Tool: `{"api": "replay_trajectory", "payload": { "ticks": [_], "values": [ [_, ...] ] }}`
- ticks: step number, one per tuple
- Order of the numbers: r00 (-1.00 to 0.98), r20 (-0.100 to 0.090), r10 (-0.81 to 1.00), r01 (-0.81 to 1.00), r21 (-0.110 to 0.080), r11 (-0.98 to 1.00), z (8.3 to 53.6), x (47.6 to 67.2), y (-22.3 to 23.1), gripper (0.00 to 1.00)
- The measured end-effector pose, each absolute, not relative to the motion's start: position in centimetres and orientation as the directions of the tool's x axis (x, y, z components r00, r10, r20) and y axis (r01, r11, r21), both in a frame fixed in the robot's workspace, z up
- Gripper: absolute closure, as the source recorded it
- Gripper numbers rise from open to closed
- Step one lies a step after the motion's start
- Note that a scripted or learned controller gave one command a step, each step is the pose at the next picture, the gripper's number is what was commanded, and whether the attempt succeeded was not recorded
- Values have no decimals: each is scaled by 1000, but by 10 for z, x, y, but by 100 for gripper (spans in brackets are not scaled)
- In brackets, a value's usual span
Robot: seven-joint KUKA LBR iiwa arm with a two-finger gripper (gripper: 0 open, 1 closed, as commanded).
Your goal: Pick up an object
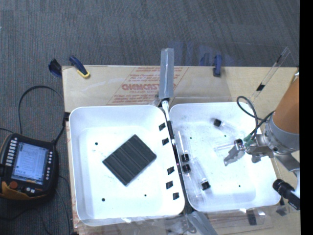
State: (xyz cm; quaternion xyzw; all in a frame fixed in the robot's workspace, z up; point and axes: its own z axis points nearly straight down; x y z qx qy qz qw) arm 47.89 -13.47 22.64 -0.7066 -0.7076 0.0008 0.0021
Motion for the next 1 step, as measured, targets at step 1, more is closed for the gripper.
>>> {"api": "replay_trajectory", "payload": {
  "ticks": [1],
  "values": [
    [0,2,1000,1000,-3,0,87,508,-95,0]
  ]
}}
